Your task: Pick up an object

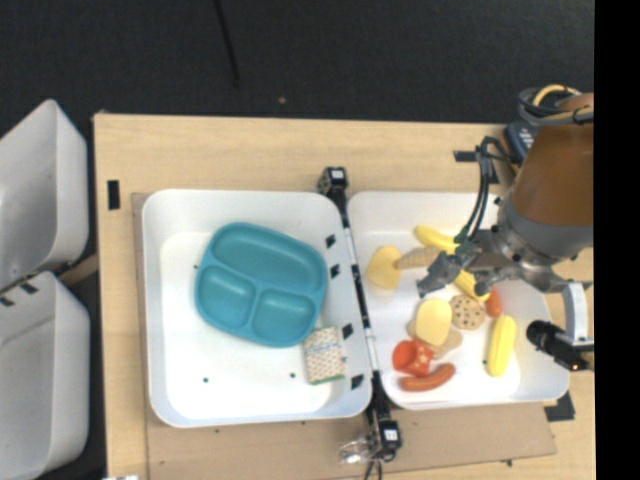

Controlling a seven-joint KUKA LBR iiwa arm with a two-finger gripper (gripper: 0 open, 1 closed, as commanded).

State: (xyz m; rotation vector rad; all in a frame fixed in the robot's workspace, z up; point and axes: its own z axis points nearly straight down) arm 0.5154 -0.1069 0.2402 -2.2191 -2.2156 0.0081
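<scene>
The right bin (530, 393) holds several toy foods. Among them are a yellow banana (435, 236), a round yellow piece (383, 267), a pale yellow fruit (432, 320), a speckled cookie (466, 313), a red tomato (409, 355), a red sausage (431, 376) and a long yellow piece (500, 344). My gripper (446, 268) hangs low over the middle of this bin, just above the cookie and right of the round yellow piece. The grey arm with its orange band (555, 173) comes in from the right and covers part of the bin.
In the left bin (165, 368) lie a teal divided plate (262, 283) and a small patterned packet (324, 355) near the divider. Black clips (333, 180) sit at the far end of the ridge between the bins. The wooden bench (250, 148) surrounds both bins.
</scene>
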